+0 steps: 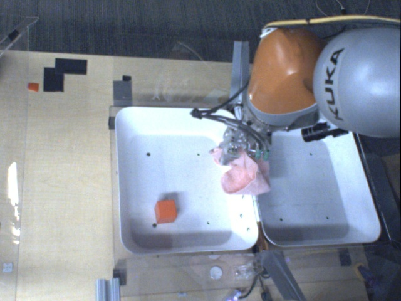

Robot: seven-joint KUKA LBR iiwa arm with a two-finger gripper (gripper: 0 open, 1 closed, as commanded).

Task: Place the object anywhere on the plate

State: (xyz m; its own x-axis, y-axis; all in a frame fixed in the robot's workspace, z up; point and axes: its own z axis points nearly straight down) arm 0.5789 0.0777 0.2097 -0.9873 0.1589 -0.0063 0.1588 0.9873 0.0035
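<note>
Pale wood makes up the bench [62, 187], with dark carpet beyond its far edge. Near the bench's far left corner lie black flat pieces [62, 73] in a stepped shape, and just left of them a small orange square [33, 87]. Toward the middle stands the left bin [135, 168], shallow and white. On its floor, near the front left corner, sits an orange-red block [166, 211], well apart from everything else in that bin. Further right, over the left bin's right side and close to the wall it shares with its neighbour, the hand [244, 148] hangs beneath the arm's orange band [282, 74]. A crumpled pink object [241, 175], soft like cloth, hangs directly below the hand and touches it; it appears caught at the hand, though the fingers are hidden behind cabling and the pink folds, so how far they are spread cannot be told. The pink object's lower edge lies over the shared wall between the bins. Right of that wall is the right bin [326, 218], its white floor partly covered from above by the grey arm [360, 83], which reaches in from the bench's right edge.
</note>
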